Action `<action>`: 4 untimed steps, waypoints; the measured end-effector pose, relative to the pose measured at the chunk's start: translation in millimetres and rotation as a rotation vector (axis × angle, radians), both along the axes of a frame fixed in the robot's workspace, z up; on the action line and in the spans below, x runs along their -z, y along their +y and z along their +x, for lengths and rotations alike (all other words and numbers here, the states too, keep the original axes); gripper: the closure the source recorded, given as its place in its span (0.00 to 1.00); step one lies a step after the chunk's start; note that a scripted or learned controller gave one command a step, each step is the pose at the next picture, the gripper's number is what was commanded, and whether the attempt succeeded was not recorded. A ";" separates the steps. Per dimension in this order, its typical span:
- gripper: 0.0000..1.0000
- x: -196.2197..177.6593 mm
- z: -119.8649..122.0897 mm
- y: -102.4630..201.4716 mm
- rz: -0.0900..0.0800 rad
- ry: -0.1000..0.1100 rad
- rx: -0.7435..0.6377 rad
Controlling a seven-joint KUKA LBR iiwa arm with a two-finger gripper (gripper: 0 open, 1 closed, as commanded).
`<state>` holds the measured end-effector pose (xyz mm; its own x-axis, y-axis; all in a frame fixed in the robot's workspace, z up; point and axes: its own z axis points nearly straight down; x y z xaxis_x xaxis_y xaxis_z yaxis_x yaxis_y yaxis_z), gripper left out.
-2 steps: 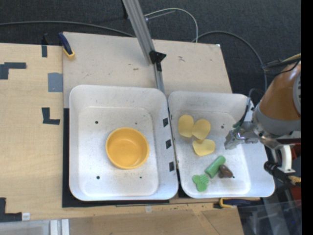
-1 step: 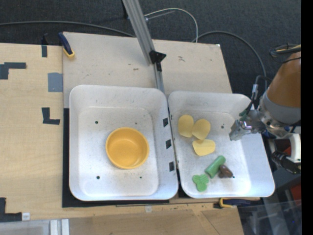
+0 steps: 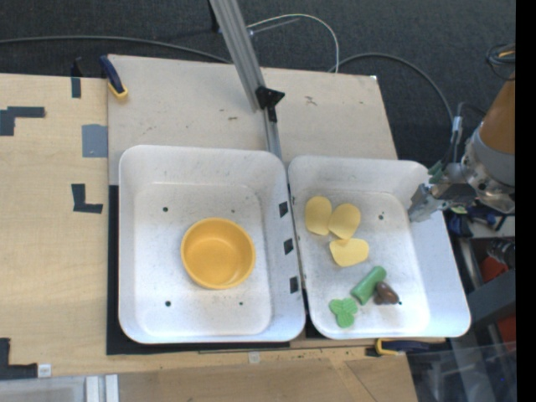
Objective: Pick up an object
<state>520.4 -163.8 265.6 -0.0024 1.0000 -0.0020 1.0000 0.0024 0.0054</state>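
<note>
The right bin point(image 3: 440, 258) holds three pale yellow flat pieces point(image 3: 333, 222) clustered near its middle. Nearer its front lie a green cylinder point(image 3: 368, 284), a small green lobed piece point(image 3: 342, 311) and a small brown object point(image 3: 386, 293) touching the cylinder's end. A yellow bowl point(image 3: 219, 252) sits upright in the left bin point(image 3: 142, 224). My gripper point(image 3: 425, 199) hangs over the right bin's right rim, to the right of the yellow pieces and apart from every object. Nothing is visibly held in it.
A grey metal pole point(image 3: 243, 44) slants down from the top to the gap between the bins. A yellow-and-blue clamp point(image 3: 114, 78) lies at the board's far left corner. Cables cross the dark floor behind the bench.
</note>
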 end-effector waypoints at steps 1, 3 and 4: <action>1.00 16.1 20.9 45.1 0.002 0.007 -0.003; 1.00 13.2 59.4 138.7 0.004 0.006 -0.005; 1.00 15.4 76.9 179.8 0.003 0.006 -0.003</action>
